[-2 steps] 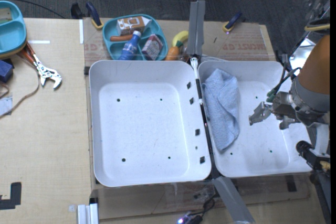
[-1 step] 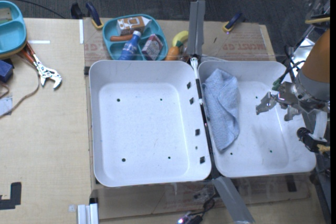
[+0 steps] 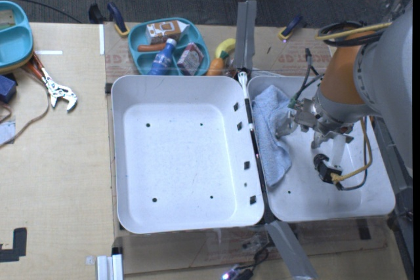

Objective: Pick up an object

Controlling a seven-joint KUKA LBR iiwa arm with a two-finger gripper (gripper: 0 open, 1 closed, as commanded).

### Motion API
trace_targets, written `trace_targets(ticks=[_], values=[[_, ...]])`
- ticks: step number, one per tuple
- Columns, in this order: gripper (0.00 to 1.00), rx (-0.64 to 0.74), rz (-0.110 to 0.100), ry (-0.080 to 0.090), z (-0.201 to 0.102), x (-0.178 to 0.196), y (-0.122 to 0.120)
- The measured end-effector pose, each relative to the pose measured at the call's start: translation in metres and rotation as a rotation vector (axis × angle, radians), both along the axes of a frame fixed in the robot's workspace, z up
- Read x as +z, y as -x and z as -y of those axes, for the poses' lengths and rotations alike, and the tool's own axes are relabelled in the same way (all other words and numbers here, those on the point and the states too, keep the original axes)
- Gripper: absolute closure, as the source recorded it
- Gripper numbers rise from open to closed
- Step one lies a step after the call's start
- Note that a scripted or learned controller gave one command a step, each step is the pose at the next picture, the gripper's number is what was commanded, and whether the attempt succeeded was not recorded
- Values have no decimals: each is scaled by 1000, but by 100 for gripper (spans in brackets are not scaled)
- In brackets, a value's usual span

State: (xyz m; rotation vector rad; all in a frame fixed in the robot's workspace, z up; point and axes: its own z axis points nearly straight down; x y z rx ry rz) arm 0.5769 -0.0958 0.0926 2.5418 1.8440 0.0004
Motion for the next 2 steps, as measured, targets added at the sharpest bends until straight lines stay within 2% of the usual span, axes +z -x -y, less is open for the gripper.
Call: trace_targets(ticks=[1,2], values=[[0,-89,-3,1,41,86,17],[0,-146,-3,0,97,96,2]])
